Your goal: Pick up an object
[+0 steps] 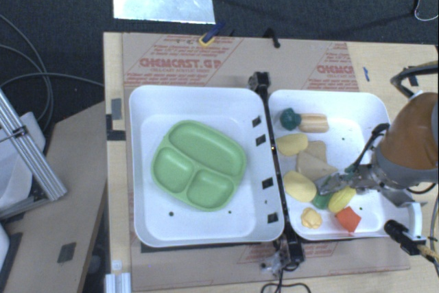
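Note:
The right bin (367, 106) holds several toy foods. A teal piece (290, 119) and a tan roll (313, 123) lie at the back, with a pale yellow piece (292, 144) and a beige wedge (314, 162) nearer the middle. A yellow lemon-like piece (300, 186), a small green piece (320, 202), a yellow-green piece (341, 200), an orange-red block (348, 219) and a small yellow piece (311, 217) sit at the front. My gripper (332, 183) reaches in from the right, low over the bin, just above the yellow-green piece and beside the lemon-like piece. Nothing is visibly held.
The left bin (147, 106) carries a green divided plate (199, 165). A black divider with clips (269, 147) runs between the bins. The arm's grey and orange body (411, 144) covers the right bin's right side. Cardboard (185, 58) lies under both bins.

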Robot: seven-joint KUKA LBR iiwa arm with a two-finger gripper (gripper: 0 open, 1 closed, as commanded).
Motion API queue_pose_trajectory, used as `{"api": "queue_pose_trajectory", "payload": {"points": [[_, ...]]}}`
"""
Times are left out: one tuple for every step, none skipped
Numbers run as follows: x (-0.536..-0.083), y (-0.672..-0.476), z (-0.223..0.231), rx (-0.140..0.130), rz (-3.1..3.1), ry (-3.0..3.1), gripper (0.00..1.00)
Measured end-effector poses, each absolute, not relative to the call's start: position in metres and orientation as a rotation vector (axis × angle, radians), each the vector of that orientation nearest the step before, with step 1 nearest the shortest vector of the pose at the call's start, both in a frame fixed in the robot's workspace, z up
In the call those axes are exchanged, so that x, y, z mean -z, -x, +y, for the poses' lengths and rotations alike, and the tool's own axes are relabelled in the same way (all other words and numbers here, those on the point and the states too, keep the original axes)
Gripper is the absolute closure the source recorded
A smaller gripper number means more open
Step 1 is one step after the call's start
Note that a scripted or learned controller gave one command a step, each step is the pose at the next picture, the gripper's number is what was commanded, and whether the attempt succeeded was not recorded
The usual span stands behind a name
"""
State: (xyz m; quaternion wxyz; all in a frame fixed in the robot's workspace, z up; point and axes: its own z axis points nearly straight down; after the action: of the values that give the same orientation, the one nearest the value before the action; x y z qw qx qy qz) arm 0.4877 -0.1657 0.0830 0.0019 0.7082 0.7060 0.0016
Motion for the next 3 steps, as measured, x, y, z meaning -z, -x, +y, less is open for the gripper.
{"api": "queue_pose_trajectory", "payload": {"points": [[-0.098, -0.490, -0.165, -0.011, 2.217, -2.214, 1.00], [-0.106, -0.534, -0.146, -0.006, 2.227, -2.210, 1.00], [-0.126, -0.538, -0.097, -0.006, 2.230, -2.212, 1.00]]}}
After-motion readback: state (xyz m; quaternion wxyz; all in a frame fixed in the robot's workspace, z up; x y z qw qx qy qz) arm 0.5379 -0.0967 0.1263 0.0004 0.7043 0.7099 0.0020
